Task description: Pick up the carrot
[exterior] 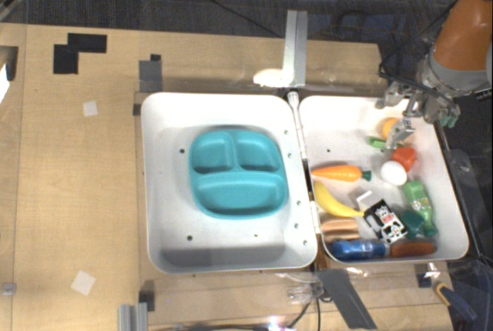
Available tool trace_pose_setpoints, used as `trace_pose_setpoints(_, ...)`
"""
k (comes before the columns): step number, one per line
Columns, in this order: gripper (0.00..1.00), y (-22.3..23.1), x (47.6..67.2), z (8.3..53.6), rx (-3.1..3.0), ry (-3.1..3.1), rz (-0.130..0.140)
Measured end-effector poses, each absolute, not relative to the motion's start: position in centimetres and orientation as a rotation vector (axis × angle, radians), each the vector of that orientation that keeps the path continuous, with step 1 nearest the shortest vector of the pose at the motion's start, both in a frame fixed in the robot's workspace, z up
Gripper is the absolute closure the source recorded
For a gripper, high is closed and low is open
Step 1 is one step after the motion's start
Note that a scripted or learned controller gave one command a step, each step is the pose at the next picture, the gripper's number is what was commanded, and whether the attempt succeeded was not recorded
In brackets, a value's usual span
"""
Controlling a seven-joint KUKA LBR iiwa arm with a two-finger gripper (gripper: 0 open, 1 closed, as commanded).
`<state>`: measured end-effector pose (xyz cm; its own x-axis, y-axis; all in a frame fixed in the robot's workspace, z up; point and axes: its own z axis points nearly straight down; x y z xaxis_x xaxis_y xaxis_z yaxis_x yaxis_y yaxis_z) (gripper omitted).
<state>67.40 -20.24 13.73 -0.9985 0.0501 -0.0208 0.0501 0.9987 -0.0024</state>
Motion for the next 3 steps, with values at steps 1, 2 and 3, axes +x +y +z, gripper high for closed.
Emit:
trace_pose_setpoints(1,0.0,-20.7,66.4,8.7,0.342,3.134,0.0)
trace_pose_setpoints(2,1.0,-20.6,67.0,10.3,0.335,3.105,-0.004)
trace_pose_setpoints(3,1.0,-16.2,66.7,12.9,0.913,2.994,0.003)
